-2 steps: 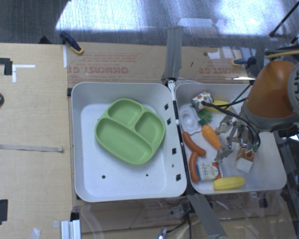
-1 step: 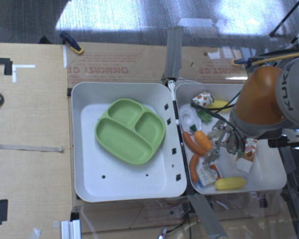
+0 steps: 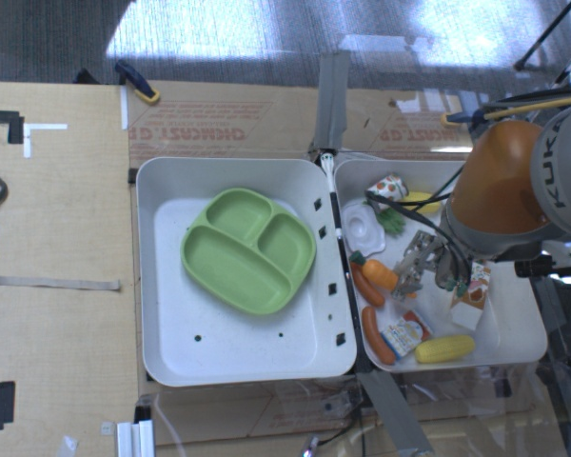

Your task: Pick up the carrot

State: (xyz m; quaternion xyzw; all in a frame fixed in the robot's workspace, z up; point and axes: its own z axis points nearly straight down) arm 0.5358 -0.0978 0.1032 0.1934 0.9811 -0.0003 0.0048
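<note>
Lying in the right bin (image 3: 523,346), the carrot (image 3: 375,274) looks short, orange.

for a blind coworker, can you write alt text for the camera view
A grey and orange robot arm's gripper hangs over the right bin, just right of a carrot lying among toy foods such as a sausage and a corn cob. The left bin holds a green divided plate.
</note>
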